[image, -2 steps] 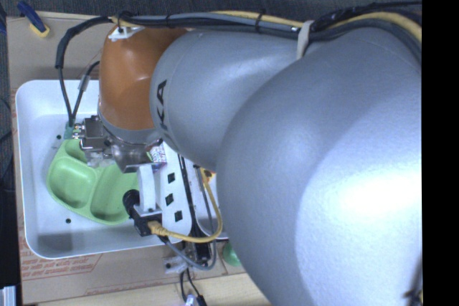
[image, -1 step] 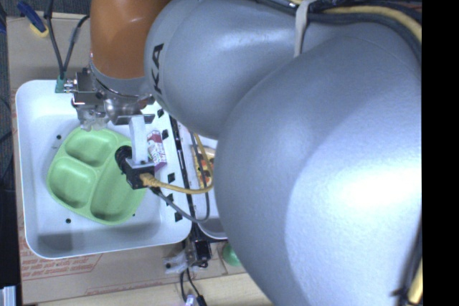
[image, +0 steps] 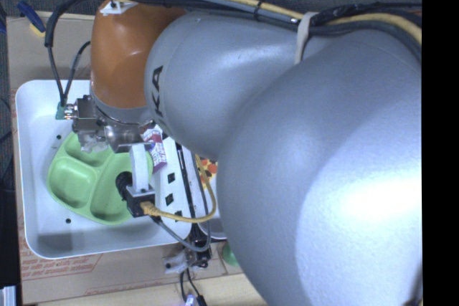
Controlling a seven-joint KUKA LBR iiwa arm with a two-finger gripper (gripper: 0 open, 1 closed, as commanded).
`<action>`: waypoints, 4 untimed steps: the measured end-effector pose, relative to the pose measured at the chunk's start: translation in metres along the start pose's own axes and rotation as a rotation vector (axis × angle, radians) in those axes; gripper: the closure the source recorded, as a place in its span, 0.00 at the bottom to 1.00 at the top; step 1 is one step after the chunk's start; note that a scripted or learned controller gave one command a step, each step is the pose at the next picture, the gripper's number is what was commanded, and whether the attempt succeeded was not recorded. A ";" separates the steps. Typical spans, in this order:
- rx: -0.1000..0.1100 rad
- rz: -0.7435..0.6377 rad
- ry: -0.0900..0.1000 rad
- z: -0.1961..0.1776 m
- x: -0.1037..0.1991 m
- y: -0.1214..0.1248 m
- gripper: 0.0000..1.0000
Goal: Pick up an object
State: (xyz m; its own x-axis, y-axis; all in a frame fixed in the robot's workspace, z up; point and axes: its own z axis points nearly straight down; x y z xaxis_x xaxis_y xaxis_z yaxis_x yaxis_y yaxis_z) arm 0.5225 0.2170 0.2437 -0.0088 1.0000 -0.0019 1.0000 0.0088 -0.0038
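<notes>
A light green plate with compartments (image: 82, 186) lies in the left white bin (image: 36, 154), toward its right half. My gripper (image: 92, 141) hangs below the orange wrist band, right over the plate's upper edge; whether it touches the plate is hidden by the wrist body. A small orange and yellow object (image: 208, 167) peeks out beside the arm to the right of the plate. The grey arm covers most of the view, including the right bin.
Cables and a black-and-white fitting (image: 161, 190) hang from the wrist over the plate's right side. A small green thing (image: 228, 252) shows at the arm's lower edge. The bin's left and near floor lie bare; cardboard (image: 64, 269) borders it.
</notes>
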 end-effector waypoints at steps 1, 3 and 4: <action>0.001 -0.007 0.000 -0.010 0.000 0.000 1.00; -0.003 -0.001 0.002 -0.030 0.001 0.008 1.00; -0.002 0.000 0.002 -0.029 0.000 0.001 1.00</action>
